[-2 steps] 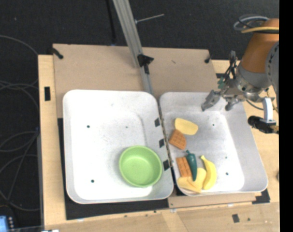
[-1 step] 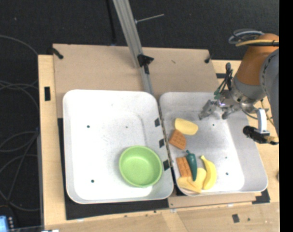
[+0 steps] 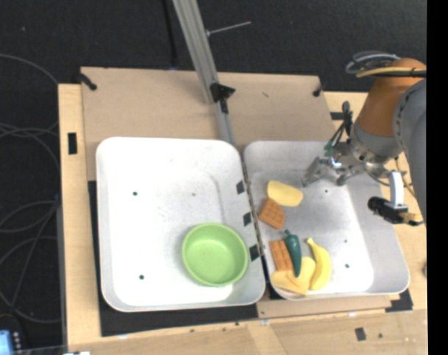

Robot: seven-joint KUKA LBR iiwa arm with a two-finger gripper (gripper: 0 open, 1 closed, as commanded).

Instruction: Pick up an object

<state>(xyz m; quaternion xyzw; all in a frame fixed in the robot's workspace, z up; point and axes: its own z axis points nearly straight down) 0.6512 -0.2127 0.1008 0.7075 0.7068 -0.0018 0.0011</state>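
Camera view: gripper (image 3: 321, 170) over right bin (image 3: 357, 276), fingers spread apart, nothing between them. Yellow potato-like piece (image 3: 284, 193) just beside, lower left; banana (image 3: 320, 265) near front edge. Green bowl (image 3: 214, 254) in left bin (image 3: 135, 168). Wooden bench (image 3: 180, 87), black floor

The arm (image 3: 401, 117) was grey, with a broad orange band (image 3: 383, 106) wrapped round its thick rounded body above the wrist. A pale loop of cable (image 3: 372, 61) arched over the orange part. Below the band sat a cluster of dark metal fittings and thin struts leading to the pincer (image 3: 324, 167). A white cylindrical part (image 3: 396, 188) and a black fitting (image 3: 387, 209) hung from the grey side.
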